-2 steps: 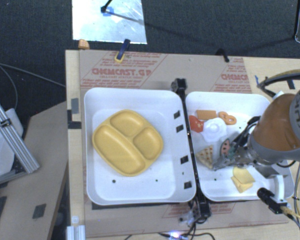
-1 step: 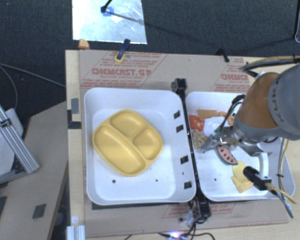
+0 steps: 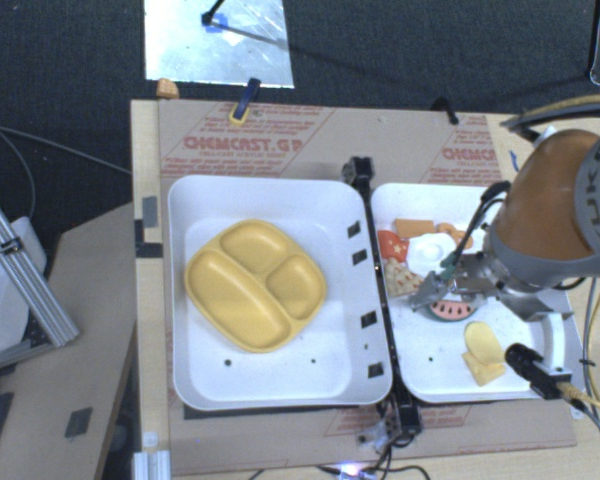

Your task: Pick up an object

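- Left bin point(image 3: 195, 368): yellow divided plate point(image 3: 255, 283).
- Right bin point(image 3: 420, 378): jaws point(image 3: 430, 293), state indiscernible, amid toy foods; watermelon slice point(image 3: 452, 310), yellow piece point(image 3: 483, 351) beside.

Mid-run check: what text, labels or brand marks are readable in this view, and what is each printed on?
"CHEMCAST GP": red print on the brown protective sheet under the bins, behind the left bin.
A second red print of the same look on that sheet behind the right bin: partly hidden by the arm, not fully readable.
Dark lettering on the arm's grey shell: cut off, unreadable.
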